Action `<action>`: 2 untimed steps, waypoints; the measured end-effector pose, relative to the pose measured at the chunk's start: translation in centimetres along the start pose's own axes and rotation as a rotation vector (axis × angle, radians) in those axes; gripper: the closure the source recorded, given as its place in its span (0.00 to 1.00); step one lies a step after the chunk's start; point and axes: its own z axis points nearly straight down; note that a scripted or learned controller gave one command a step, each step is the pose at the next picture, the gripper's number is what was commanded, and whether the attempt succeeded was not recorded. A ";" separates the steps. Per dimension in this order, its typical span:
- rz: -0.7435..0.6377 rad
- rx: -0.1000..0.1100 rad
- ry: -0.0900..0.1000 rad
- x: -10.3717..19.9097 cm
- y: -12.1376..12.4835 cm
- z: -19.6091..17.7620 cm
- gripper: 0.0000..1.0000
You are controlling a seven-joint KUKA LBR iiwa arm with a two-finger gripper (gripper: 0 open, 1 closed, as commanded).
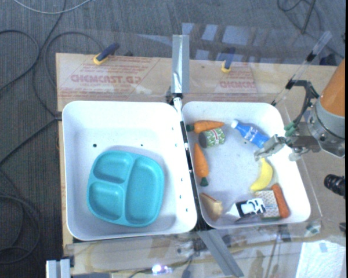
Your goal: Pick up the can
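claw [271, 146] hovering, opening unreadable, gripping nothing visible | can [213, 136] lying well left | risk: bottle [250, 133] sitting between, carrot [208, 125] touching can, deflecting the approach

The arm [336, 112] is cut off by the right edge, only its orange band and wrist showing. The gripper [271, 146] is small and blurred, its fingertips indistinct. The can [212, 137] bears an unreadable label.

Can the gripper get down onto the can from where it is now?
Probably yes. The can lies on its side in the right bin, open above, though a carrot crowds it; the gripper hovers nearby.
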 end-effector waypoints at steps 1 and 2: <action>0.033 0.001 0.000 6.1 4.2 7.8 0.00; 0.045 0.002 -0.002 4.2 8.7 15.9 0.00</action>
